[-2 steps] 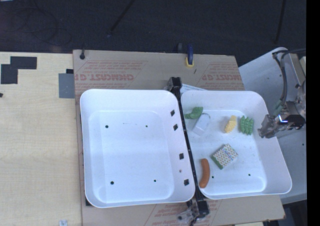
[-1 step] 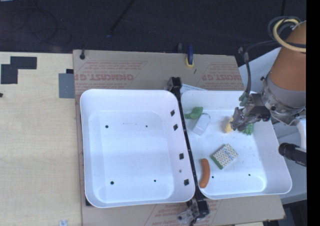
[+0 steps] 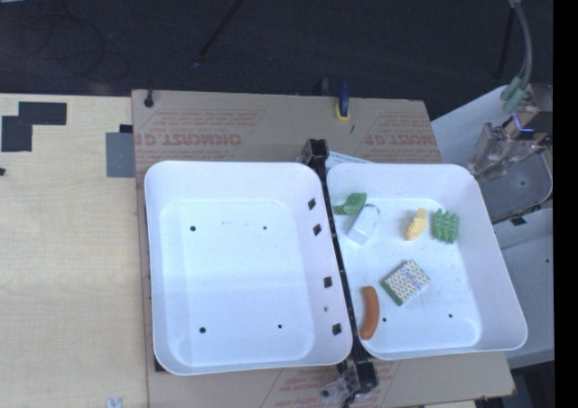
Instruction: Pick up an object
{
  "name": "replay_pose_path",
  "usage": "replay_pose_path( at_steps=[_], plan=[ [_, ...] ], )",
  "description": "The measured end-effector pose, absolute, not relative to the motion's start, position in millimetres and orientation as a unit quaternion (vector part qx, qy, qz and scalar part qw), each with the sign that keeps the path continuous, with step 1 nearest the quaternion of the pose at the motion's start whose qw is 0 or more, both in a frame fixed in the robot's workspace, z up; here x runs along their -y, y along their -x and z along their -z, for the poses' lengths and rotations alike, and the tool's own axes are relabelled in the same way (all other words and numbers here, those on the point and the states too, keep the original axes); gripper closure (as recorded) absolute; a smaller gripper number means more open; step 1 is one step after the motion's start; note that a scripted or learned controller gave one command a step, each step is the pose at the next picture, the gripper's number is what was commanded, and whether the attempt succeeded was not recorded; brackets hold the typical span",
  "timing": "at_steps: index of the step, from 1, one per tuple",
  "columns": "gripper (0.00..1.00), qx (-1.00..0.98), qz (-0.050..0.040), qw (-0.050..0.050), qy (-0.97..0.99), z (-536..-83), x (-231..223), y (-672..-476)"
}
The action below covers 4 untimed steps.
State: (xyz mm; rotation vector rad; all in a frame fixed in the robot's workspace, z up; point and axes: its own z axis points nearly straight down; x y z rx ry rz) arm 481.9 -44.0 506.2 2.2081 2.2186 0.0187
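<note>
As seen from the overhead camera, locate gripper (image 3: pixel 502 149) at the right edge, outside the far right corner of right bin (image 3: pixel 501 307), above a grey surface. Open or closed: cannot tell. Nothing seen held.

Find left bin (image 3: pixel 163 217) and right bin side by side on brown board (image 3: pixel 226 131), rims touching along a row of black clips (image 3: pixel 327 282).

Locate all objects in right bin:
- Green piece (image 3: pixel 350 204) near the far left corner, touching clear piece (image 3: pixel 363 224) just beside it.
- Yellow piece (image 3: pixel 415 224) mid-bin, just beside studded green piece (image 3: pixel 444 226), apart from it.
- Patterned box (image 3: pixel 405 282) lying flat, turned at an angle, nearer the front.
- Orange sausage (image 3: pixel 368 311) at front left, lengthwise along the left wall, close to the clips.

Note gripper well apart from every object.
</note>
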Motion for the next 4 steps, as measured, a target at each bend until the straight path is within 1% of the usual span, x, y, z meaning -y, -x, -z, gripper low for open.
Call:
replay_pose_path(
  at_steps=[1, 2, 3, 4],
  plan=[
    [1.00, -0.709, 0.0039, -0.004, -0.706, -371, 6, -531.3],
    [1.00, -0.708, -0.0047, 0.005, -0.706, -532, -5, -578.7],
    [1.00, -0.710, 0.0026, -0.001, -0.704, -533, -6, -577.1],
    [1.00, -0.709, 0.0041, -0.004, -0.705, -349, -45, -638.5]
  ],
)
